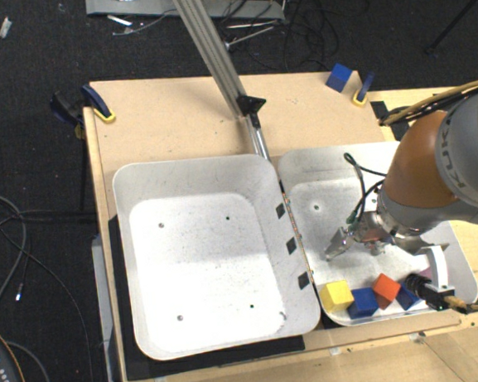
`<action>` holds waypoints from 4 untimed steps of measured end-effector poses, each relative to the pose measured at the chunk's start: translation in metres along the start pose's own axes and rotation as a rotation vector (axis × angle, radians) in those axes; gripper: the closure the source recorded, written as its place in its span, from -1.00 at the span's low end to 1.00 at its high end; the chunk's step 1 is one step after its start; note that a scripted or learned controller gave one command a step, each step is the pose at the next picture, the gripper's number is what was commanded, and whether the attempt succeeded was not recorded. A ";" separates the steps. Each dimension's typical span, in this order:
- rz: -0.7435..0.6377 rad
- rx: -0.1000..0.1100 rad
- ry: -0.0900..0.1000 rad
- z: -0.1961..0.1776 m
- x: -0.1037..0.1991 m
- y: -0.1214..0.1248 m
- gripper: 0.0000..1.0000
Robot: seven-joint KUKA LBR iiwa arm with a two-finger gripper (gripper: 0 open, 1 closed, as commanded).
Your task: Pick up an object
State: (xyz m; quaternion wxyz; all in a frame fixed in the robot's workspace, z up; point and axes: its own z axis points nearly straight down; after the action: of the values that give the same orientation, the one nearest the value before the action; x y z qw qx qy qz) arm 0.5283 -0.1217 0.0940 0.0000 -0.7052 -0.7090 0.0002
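Along the front wall of the right bin (304, 176) lie a yellow block (336, 294), a blue block (363, 302), an orange block (386, 289) and another blue block (406, 298). My gripper (337, 247) hangs over the middle of that bin, a little behind and above the yellow block, apart from all of the blocks. I see nothing held in it. The grey and orange arm comes in from the right and hides the bin's right part.
The left bin (135, 237) stands beside the right one, sharing a middle wall. A slanted metal pole (214, 51) crosses the bench's back. A blue block (339, 76) and clamps (99, 107) sit at the bench's far edge.
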 end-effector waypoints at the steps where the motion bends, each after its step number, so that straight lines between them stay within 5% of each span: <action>1: 0.001 -0.007 -0.001 -0.098 0.018 -0.030 -1.00; 2: -0.004 0.000 0.003 -0.101 0.083 -0.038 -1.00; 3: -0.001 0.000 0.001 -0.101 0.108 -0.038 -1.00; 4: 0.007 0.000 0.000 -0.101 0.091 -0.038 -1.00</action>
State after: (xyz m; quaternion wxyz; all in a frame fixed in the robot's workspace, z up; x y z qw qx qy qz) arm 0.4895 -0.0310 0.1951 -0.0001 -0.7079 -0.7063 0.0003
